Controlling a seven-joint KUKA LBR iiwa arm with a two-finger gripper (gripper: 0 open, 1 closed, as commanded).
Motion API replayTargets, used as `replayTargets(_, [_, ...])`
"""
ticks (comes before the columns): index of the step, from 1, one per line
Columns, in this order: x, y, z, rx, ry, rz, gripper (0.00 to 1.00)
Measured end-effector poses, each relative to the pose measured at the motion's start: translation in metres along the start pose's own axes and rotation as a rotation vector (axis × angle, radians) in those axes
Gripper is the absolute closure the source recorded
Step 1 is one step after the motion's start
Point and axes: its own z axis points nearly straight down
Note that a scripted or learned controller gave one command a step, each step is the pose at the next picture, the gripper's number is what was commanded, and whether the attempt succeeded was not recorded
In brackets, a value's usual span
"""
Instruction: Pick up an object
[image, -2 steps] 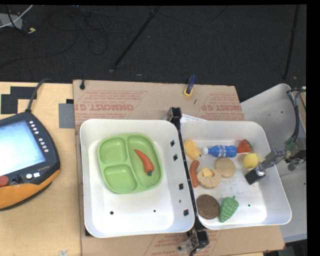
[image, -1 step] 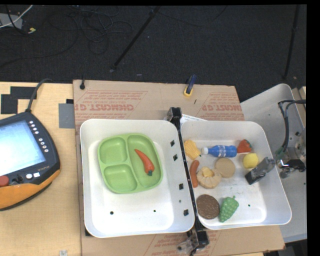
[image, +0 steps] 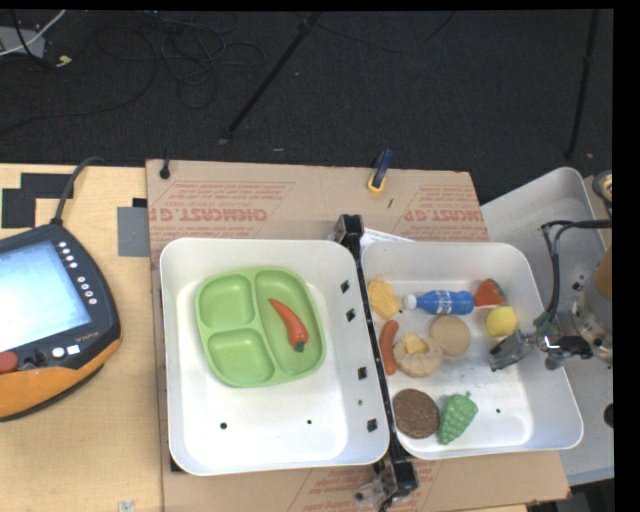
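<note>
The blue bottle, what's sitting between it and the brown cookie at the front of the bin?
In the camera view, between the blue bottle and the brown cookie lie a tan round piece and a pale bread-like piece.

two shallow white bins sit side by side on the bench. the left bin holds a green divided tray, and a red chili pepper lies in the tray's right compartment. the right bin holds a corn cob, a blue bottle lying on its side, a strawberry, a lemon, a sausage, a bread roll, a tan round disc, a brown cookie and green grapes. the end effector sits low over the right bin's right side, just near of the lemon. a teach pendant lies at the far left.
</note>
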Motion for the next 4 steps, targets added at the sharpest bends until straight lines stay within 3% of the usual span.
replayTargets(2, [0.013, 0.003, 0.112, -0.006, -0.002, 0.001, 0.0])
replayTargets(3, [0.011, 0.003, 0.098, -0.008, -0.001, 0.006, 1.0])
replayTargets(4, [0.002, 0.008, 0.051, -0.009, -0.004, 0.003, 1.0])
